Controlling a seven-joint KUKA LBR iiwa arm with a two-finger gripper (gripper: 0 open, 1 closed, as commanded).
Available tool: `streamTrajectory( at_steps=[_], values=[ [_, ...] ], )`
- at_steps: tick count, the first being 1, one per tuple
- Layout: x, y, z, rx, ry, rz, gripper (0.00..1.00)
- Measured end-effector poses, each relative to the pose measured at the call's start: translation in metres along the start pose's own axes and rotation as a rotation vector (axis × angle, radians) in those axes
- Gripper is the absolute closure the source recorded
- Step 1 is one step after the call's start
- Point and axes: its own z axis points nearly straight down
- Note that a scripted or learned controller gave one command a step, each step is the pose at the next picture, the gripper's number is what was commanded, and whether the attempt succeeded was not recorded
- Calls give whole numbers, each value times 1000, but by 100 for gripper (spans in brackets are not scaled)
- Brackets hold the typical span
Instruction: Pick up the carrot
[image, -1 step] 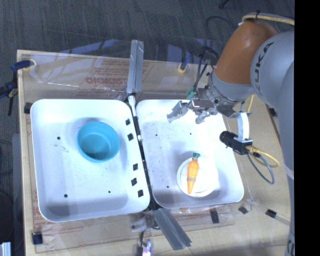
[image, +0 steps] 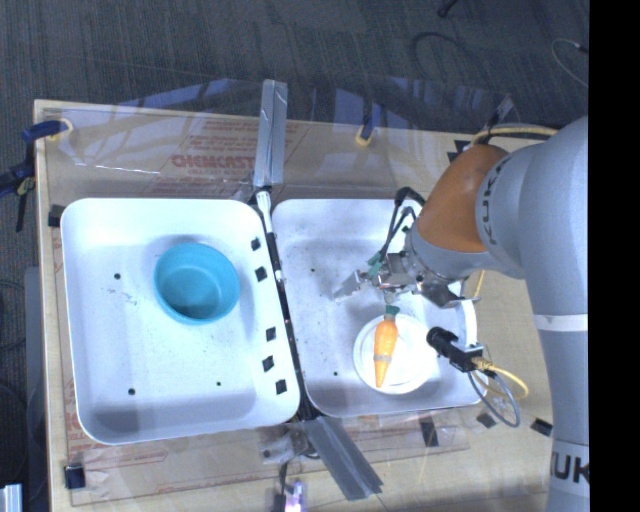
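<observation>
An orange carrot (image: 385, 347) with a small green top lies on a round white plate (image: 420, 374) in the right bin (image: 320, 330), toward its near right side. The carrot points its green end away from me. My gripper (image: 392, 291) hangs just beyond that green end, above the bin floor. Its fingers (image: 347, 287) are spread wide to the left and right, open, with nothing between them. The carrot lies free on the plate, apart from the fingers.
A blue bowl (image: 197, 283) sits in the left bin (image: 110, 400). A divider with black clips (image: 272, 330) separates the two bins. A black part (image: 450, 346) on a yellow cable (image: 503, 380) overhangs the right bin's right rim beside the plate.
</observation>
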Motion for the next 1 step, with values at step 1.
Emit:
streamTrajectory(
  at_steps=[1],
  values=[
    [-6, -50, 7, -3, 0, -36, 0]
  ],
)
